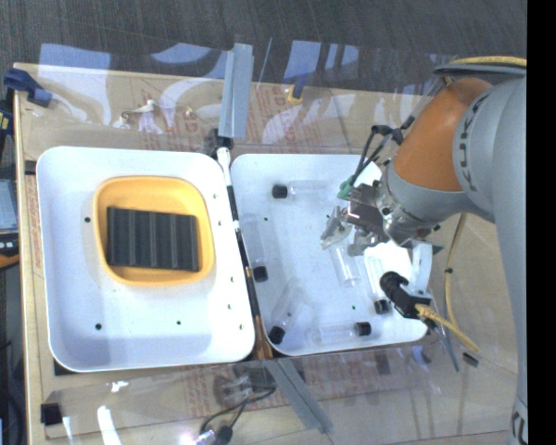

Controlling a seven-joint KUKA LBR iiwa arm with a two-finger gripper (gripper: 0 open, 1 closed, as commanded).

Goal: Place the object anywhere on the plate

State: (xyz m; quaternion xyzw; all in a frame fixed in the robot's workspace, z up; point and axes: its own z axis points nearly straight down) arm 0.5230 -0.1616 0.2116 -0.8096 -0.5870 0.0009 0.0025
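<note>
Metal gripper (345, 230) sat low over the right part of the right bin (301, 244), with the grey arm (445, 156) reaching in from the right. I could not tell whether the gripper was clenched or released, and no grasp could be confirmed.

The nearest vial (346, 267), clear plastic, lay on the bin floor just beside the gripper, on its near side. Whether they touched was not resolvable. I judged this vial to be the object to move.

Three more clear, black-capped vials lay in the same bin:
- far vial (292, 191) by the far wall
- corner vial (285, 321) at the near left corner
- front vial (343, 329) along the near wall

A small black piece (259, 272) sat by the left wall.

The yellow plate (107, 202) lay in the left bin (65, 295), well apart from the gripper. A dark ribbed slab (153, 237) covered most of its middle. The bins stood side by side on the desk (380, 387).

Judgement: the step in hand was the pick, and placing was not yet begun. To do it well:
- Close across the vial's short axis near mid-length, since a smooth round tube would likely roll or squirt out if pinched off-centre.
- Lift clear of the bin walls before crossing.
- Release low over the plate, lengthwise along the slab's ribs, so the vial cannot roll off.
</note>
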